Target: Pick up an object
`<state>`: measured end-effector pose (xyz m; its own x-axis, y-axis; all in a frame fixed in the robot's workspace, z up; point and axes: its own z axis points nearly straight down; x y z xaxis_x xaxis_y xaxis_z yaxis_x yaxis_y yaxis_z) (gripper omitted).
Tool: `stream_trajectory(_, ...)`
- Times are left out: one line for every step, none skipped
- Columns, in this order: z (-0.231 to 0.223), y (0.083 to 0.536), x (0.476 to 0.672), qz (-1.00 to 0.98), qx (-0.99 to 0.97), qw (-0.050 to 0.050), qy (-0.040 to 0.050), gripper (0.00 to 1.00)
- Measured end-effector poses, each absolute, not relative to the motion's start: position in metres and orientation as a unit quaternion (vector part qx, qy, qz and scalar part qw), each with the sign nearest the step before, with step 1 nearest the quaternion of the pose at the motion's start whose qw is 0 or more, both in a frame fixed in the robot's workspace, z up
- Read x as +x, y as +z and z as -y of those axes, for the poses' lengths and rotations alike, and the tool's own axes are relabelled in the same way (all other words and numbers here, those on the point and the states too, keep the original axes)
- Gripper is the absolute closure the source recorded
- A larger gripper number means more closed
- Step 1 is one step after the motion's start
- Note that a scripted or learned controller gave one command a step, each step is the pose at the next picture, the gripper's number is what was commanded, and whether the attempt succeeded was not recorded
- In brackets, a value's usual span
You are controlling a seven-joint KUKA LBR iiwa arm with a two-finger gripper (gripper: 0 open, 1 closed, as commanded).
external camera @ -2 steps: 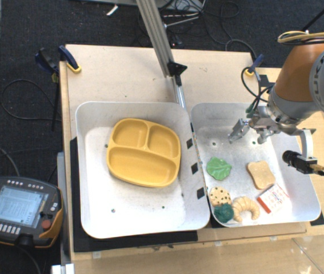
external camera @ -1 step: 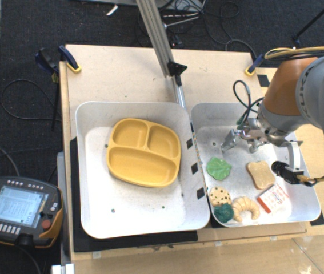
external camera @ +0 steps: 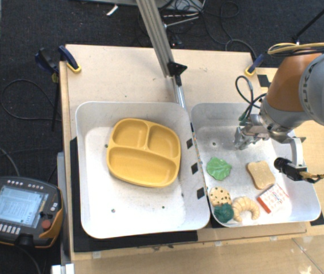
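Observation:
My gripper [external camera: 243, 141] hangs over the upper middle of the right bin [external camera: 207, 116], above bare white floor. A green leaf-shaped piece [external camera: 218, 168] lies just below and left of it. A slice of toast [external camera: 260, 174] rests to the lower right. Along the bin's front sit a chocolate-chip cookie [external camera: 219, 196], a dark green lump [external camera: 224, 212], a croissant [external camera: 246, 208] and a small red-and-white packet [external camera: 273, 198]. I see nothing between the fingers.
The left bin [external camera: 93, 210] holds a yellow divided plate [external camera: 144, 152]. A slanted metal pole [external camera: 156, 30] runs down to the gap between the bins. A teach pendant [external camera: 16, 207] lies off the bench at the lower left.

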<state>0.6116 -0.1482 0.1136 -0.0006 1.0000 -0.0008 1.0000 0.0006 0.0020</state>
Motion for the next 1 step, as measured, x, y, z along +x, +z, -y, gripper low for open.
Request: stream_trajectory(0.1478, 0.1562, 0.614, -0.708, 0.706, 0.002, 0.0015, 1.0)
